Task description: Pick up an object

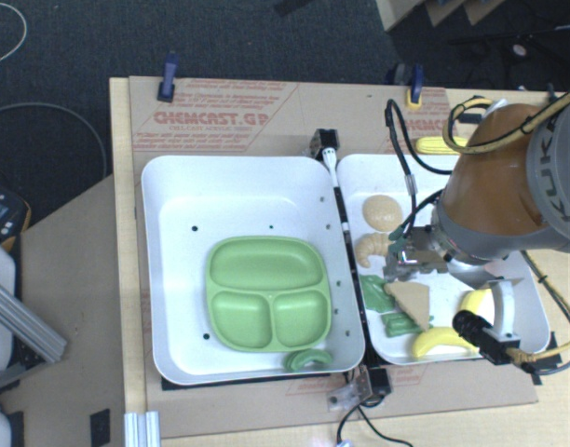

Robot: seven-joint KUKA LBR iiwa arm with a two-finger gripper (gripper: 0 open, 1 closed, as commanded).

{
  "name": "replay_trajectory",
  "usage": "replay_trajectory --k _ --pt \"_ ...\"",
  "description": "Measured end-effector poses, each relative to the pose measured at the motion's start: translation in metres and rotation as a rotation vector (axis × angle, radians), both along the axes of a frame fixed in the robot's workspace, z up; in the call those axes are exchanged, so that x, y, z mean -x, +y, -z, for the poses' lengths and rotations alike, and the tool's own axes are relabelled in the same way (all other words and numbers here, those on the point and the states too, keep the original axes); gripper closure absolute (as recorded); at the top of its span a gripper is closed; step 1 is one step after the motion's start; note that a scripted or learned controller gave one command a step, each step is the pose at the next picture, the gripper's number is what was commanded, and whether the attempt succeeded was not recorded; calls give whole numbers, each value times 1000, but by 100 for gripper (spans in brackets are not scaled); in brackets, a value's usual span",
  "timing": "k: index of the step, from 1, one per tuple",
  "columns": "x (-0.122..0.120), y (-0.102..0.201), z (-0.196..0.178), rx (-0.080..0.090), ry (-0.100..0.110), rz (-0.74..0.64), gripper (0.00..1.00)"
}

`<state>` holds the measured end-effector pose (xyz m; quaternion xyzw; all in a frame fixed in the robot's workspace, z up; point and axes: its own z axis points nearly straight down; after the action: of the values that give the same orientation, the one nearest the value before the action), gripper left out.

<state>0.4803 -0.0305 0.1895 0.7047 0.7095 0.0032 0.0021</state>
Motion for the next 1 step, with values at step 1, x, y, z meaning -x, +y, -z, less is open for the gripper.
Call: replay_trajectory --k 1 --pt "1 72 5 0 7 -1 100"
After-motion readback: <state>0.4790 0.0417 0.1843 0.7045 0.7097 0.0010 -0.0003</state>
